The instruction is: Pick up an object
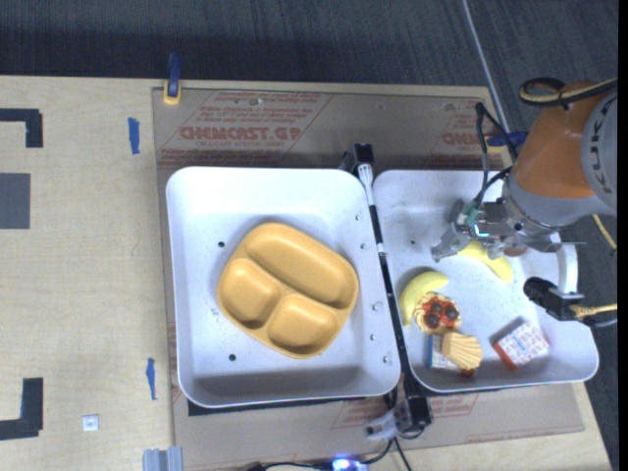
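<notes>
Gripper (478, 235) low inside right bin (422, 196), finger state impossible to tell. Yellow object (494, 259) just beneath it; banana-shaped toy (419, 289) nearby. Tan divided tray (286, 287) in left bin (196, 263).

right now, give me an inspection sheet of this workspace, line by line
surface: wooden bench under a cardboard sheet that bears two white bins, left bin and right bin, side by side
job's things: right bin holds a yellow banana-shaped piece, a small red and dark item, a ridged tan piece and a small red and white box
clutter: tan three-compartment tray lies in the left bin
grippers: gripper low over the right bin's upper part; a yellow thing lies by it, hold not clear
cables: thin line crosses the dark floor; wires at the bins' near edge
surroundings: blue clips and black marks on the bench
</notes>
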{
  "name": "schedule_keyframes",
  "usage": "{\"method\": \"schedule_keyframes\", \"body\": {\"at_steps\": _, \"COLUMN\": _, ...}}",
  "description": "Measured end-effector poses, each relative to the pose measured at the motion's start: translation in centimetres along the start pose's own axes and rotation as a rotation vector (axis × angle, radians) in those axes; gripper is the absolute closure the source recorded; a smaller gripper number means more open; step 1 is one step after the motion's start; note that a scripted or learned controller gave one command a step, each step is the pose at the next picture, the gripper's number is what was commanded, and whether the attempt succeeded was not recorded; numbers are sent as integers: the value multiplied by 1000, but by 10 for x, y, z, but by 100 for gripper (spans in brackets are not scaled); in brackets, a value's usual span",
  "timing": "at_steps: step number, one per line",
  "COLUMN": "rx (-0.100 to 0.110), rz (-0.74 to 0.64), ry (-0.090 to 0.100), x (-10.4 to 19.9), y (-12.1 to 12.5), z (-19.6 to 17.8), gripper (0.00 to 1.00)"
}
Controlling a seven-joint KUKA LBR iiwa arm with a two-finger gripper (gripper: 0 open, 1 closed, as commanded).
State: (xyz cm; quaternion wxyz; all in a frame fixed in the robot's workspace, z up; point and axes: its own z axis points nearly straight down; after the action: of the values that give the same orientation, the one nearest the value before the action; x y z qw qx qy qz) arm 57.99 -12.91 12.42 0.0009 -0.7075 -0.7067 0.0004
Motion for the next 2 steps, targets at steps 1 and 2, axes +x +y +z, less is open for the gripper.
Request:
{"method": "schedule_keyframes", "body": {"at_steps": 1, "rx": -4, "rz": -1, "ry": 0, "x": 37, "y": -57, "z": 38, "gripper": 0}}
{"method": "schedule_keyframes", "body": {"at_steps": 2, "rx": -14, "rz": 1, "ry": -3, "x": 36, "y": -54, "z": 26, "gripper": 100}}
